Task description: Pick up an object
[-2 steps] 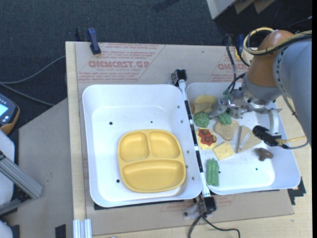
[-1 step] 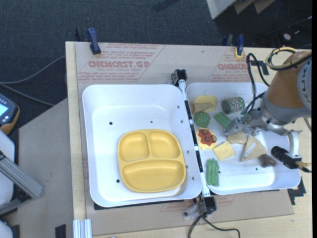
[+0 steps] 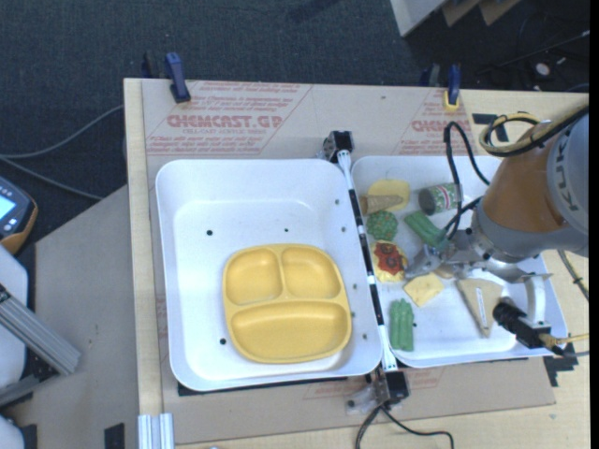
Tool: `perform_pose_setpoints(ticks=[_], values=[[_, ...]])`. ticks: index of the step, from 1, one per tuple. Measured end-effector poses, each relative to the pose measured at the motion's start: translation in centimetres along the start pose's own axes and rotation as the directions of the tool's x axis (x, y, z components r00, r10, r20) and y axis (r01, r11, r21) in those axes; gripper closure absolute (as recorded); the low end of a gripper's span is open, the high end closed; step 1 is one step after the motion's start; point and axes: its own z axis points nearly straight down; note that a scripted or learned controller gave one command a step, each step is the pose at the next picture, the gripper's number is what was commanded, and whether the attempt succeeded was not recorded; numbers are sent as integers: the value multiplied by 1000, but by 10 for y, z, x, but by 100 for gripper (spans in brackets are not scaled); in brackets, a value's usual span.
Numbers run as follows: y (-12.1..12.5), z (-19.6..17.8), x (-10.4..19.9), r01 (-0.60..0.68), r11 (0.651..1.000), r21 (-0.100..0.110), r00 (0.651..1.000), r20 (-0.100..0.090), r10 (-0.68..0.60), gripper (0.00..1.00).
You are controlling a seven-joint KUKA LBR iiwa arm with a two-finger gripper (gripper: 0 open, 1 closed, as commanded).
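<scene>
My gripper (image 3: 447, 264) hangs low over the middle of the right bin (image 3: 459, 342), on the grey arm with its orange band (image 3: 524, 190). Just below and left of it lies a yellow cheese wedge (image 3: 423, 290). A green pickle-like piece (image 3: 426, 227) sits just above it. A red strawberry-like toy (image 3: 388, 260) and a green broccoli (image 3: 381, 224) lie to its left. I cannot make out whether it touches any of them.
The right bin also holds a yellow piece (image 3: 388, 195), a small can (image 3: 440, 197), a green pea pod (image 3: 401, 324) and a tan wedge (image 3: 477, 304). A yellow divided plate (image 3: 284, 302) lies in the left bin (image 3: 243, 195).
</scene>
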Motion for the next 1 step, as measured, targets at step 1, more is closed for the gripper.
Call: perform_pose_setpoints(ticks=[1], values=[[2,-10,-2,-2,1000,-6,1000,3,2,100]])
